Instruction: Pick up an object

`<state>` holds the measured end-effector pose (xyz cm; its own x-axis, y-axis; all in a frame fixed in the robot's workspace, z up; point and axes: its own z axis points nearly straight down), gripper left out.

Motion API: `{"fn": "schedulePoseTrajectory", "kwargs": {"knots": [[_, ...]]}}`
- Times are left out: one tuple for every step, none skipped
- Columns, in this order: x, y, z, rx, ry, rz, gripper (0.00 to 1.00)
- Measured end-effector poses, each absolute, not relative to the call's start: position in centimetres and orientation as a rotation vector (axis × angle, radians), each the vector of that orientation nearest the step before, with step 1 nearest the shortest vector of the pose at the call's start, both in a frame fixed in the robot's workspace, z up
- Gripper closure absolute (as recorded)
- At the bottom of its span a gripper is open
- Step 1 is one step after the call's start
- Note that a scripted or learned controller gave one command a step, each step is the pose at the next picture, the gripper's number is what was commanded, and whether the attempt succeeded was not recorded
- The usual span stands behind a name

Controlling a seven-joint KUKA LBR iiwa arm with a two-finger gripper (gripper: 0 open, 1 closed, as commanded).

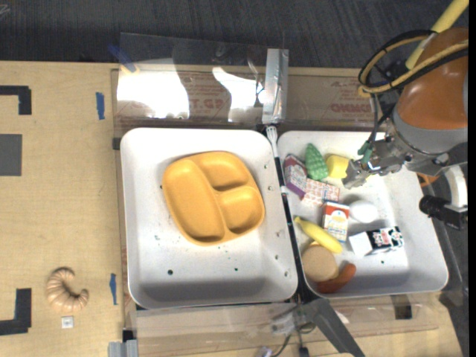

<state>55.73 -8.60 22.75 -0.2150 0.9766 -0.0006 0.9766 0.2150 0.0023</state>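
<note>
The right bin (420, 266) holds several small items. Among them are a green knobbly piece (316, 161), a yellow lemon-like piece (337, 166), a banana (320, 234), a small orange-and-white carton (336, 219), a black-and-white box (379, 240), a brown round piece (318, 262) and a red sausage (343, 274). My gripper (358, 172) hangs over the bin's upper middle, just right of the yellow piece and above a white object (364, 213). I see nothing held in it.
The left bin (141, 222) carries a yellow divided plate (213, 195). A croissant-shaped toy (67, 288) lies on the bench at the far left. A clear plastic sheet and a grey bracket (274, 88) stand behind the bins. Cables (394, 50) loop above the arm.
</note>
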Motion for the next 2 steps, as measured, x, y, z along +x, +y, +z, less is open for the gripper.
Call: {"fn": "schedulePoseTrajectory", "kwargs": {"knots": [[56.3,-4.1,29.3,2.493,1.910,0.000,1.00],[59.5,3.3,31.7,2.358,2.076,0.000,1.00]]}}
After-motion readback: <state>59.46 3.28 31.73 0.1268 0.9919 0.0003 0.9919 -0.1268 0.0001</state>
